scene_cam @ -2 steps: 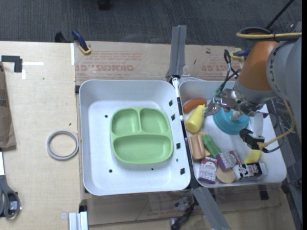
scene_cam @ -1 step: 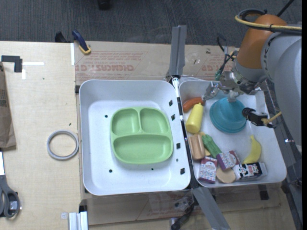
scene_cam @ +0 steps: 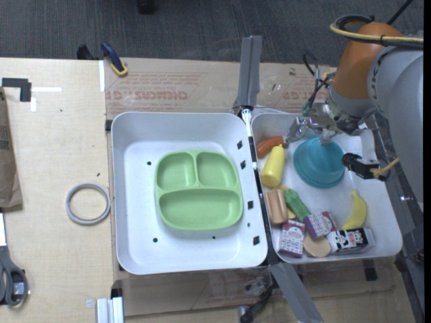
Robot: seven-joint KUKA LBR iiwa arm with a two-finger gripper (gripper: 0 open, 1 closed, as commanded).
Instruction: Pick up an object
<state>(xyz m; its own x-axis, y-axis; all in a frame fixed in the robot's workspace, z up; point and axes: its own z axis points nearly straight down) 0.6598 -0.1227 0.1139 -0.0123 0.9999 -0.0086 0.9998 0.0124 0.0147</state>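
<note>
The right bin (scene_cam: 387, 244) holds several toys. A blue upturned cup (scene_cam: 320, 161) lies near its back. To its left are a yellow bottle (scene_cam: 273, 165) and an orange carrot (scene_cam: 269, 144). A banana (scene_cam: 356, 210), a green pickle (scene_cam: 295, 203), a tan sausage (scene_cam: 276, 206), a maroon carton (scene_cam: 292, 239), a purple packet (scene_cam: 320, 223), a tan disc (scene_cam: 316, 246) and a black-and-white milk carton (scene_cam: 351, 239) lie toward the front. My gripper (scene_cam: 315, 126) hangs low over the bin's back edge, just above the blue cup's top.
The left bin (scene_cam: 128, 200) holds a green divided plate (scene_cam: 199, 190). A grey ring (scene_cam: 88, 202) lies on the bench to the left, with scissors (scene_cam: 12, 282) at the lower left corner. A metal post (scene_cam: 248, 73) stands between the bins at the back.
</note>
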